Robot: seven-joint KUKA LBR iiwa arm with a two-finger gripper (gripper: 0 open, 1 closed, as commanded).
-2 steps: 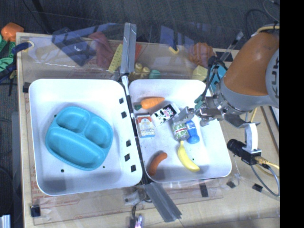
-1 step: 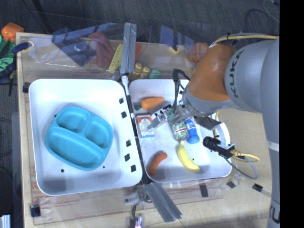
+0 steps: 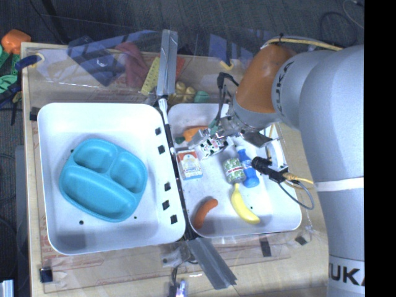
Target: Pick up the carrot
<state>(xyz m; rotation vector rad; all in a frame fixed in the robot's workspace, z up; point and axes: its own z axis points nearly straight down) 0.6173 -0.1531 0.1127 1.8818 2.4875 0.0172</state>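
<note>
Bench, two white bins. I see the carrot (image 3: 191, 132) near the right bin's (image 3: 281, 221) far-left corner, gripper (image 3: 218, 130) just beside it; its grip state I cannot tell.

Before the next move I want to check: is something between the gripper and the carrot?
Nothing visible stands between them. The gripper is in the right bin beside the carrot, which lies at the bin's far left. A small carton lies nearer the camera, off that line.
</note>
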